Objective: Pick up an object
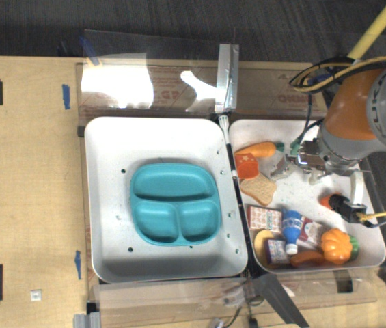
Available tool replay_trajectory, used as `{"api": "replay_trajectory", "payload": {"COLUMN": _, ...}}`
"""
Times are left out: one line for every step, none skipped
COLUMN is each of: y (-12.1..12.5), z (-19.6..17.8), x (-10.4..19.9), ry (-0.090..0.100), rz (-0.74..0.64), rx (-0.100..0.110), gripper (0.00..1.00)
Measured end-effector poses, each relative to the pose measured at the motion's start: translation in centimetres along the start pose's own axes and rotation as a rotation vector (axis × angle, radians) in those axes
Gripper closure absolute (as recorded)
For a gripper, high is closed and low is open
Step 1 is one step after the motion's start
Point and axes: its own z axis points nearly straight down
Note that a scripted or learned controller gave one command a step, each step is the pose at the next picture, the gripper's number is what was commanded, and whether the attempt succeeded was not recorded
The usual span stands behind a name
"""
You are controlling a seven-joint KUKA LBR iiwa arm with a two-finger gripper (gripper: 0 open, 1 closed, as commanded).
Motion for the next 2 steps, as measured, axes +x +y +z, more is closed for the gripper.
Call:
{"api": "replay_trajectory", "payload": {"y": 6.6, "z": 2.0, "x": -0.6, "ry": -0.003, "rz": 0.187, "rx": 0.068, "gripper": 0.00}}
{"api": "replay_trajectory", "payload": {"y": 1.8, "z": -1.8, "x": -6.3, "ry": -0.001, "rz": 0.029, "rx": 0.000, "gripper": 0.00}}
